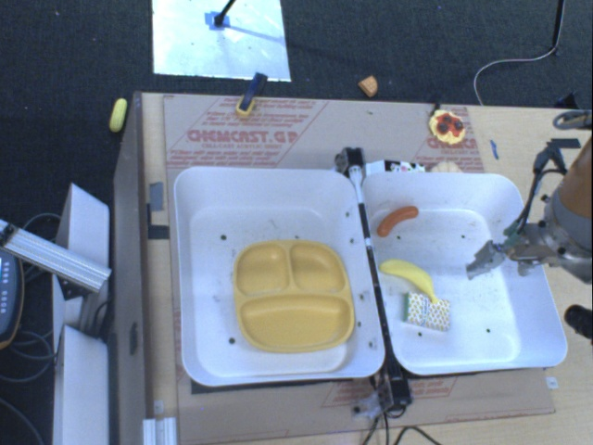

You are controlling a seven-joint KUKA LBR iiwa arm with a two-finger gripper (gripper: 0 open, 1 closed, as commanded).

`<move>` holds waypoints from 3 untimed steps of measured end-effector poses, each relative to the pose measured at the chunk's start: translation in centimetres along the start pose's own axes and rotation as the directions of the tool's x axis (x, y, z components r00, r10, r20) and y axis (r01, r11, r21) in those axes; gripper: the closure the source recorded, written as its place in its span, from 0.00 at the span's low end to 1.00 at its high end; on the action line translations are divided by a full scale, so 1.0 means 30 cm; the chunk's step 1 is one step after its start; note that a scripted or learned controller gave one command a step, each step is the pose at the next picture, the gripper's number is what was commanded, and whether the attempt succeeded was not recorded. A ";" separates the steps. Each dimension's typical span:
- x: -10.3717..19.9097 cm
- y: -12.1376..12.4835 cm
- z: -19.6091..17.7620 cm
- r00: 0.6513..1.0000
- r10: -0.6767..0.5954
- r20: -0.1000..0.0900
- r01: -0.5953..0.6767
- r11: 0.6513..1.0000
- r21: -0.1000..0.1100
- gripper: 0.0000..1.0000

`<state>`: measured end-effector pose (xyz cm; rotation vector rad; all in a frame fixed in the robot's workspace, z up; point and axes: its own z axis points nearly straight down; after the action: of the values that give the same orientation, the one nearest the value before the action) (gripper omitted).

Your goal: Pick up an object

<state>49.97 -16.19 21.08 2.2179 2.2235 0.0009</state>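
My arm (570, 216) hangs over the right bin (533, 341), gripper (486, 260) low on its right side; can't tell if it's open. The banana (408, 274) lies just left of it, near the divider, long axis slanting down-right. Sausage (397, 219) sits further up, sponge (427, 312) below. Smooth white floor, decent room.

Two bins (190, 276) (white), one plate (293, 295), banana (409, 274), sausage (397, 219).
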 end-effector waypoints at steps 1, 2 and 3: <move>0.247 0.052 0.421 1.000 0.000 -0.001 0.000 1.000 -0.001 0.00; 0.245 0.053 0.387 1.000 0.001 -0.001 -0.001 1.000 -0.001 1.00; 0.314 0.360 0.084 1.000 -0.002 0.000 0.002 1.000 -0.004 1.00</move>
<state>60.74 -6.75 18.56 2.2142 2.2233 0.0050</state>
